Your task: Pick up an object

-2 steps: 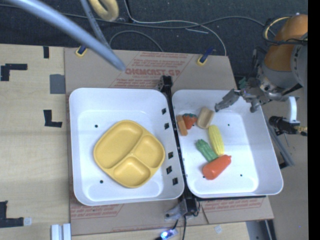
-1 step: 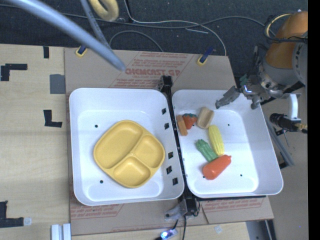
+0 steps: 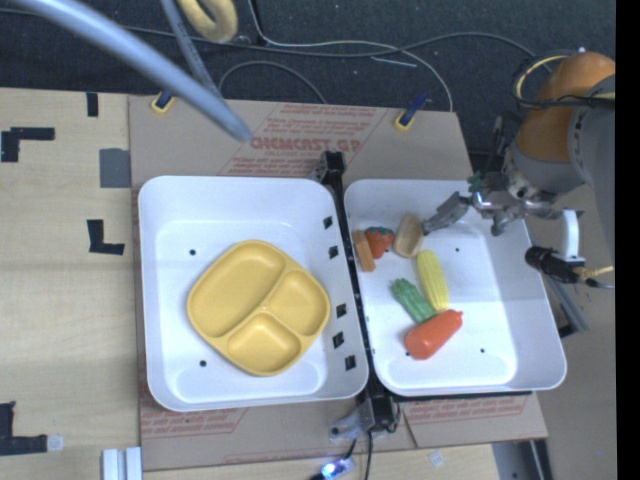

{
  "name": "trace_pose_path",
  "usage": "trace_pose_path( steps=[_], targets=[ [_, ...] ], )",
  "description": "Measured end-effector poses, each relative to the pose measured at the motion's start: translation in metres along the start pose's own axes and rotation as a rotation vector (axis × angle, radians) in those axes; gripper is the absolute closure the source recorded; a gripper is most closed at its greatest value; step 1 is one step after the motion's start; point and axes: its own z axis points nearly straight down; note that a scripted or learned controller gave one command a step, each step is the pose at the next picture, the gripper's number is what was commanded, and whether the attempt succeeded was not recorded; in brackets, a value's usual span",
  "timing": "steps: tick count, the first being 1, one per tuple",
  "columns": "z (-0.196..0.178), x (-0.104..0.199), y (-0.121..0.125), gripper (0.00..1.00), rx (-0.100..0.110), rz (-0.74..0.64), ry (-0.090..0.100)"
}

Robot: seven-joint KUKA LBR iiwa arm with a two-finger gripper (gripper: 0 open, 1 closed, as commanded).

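The right bin point(image 3: 536, 360) holds several toy foods. A tan piece point(image 3: 408, 236) lies near its back left, and a small orange and red piece point(image 3: 372, 245) lies by the left wall. A yellow corn cob point(image 3: 432, 278), a green vegetable point(image 3: 411, 299) and a red-orange carrot-like piece point(image 3: 433, 334) lie in the middle. My gripper point(image 3: 436, 219) reaches in from the right over the bin's back part. Its tip hangs just right of the tan piece. Nothing shows in its grasp.
The left bin point(image 3: 160, 268) holds a yellow divided plate point(image 3: 258, 306). A grey pole point(image 3: 120, 36) crosses the upper left at a slant. Cables loop over the cardboard point(image 3: 300, 138) behind the bins. The arm's orange band point(image 3: 560, 108) stands at the right.
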Motion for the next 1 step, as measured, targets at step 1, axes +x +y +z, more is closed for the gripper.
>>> trace_pose_path(
  steps=[1],
  targets=[
    [0.0539, 0.0011, -0.0007, 0.00, 0.000, -0.001, 0.000]
  ],
)
